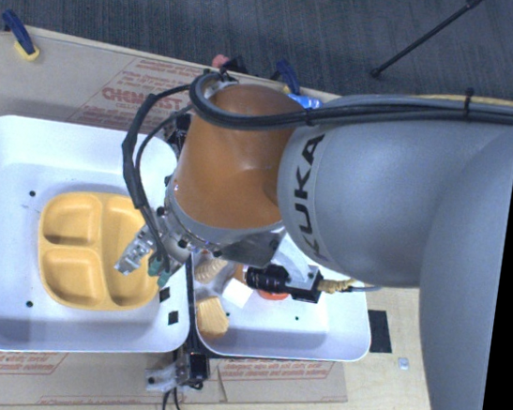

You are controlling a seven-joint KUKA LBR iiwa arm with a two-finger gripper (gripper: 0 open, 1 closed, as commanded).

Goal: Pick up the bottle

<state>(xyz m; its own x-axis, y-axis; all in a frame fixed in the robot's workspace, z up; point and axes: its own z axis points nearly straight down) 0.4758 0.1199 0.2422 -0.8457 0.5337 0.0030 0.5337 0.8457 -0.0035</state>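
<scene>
The big grey arm with its orange wrist band hangs over the seam between the two bins and hides most of the right bin. My gripper sits low over the right edge of a yellow divided tray in the left bin. Nothing can be seen held in it. In the right bin's near-left corner lie a tan object, a small white piece and a red-orange object, partly under the wrist. I cannot tell which of them is the bottle.
The yellow tray takes up the middle of the left bin, with bare white floor around it. Black cables loop off the wrist over the left bin's far right corner. A blue clamp grips the bench's far left edge.
</scene>
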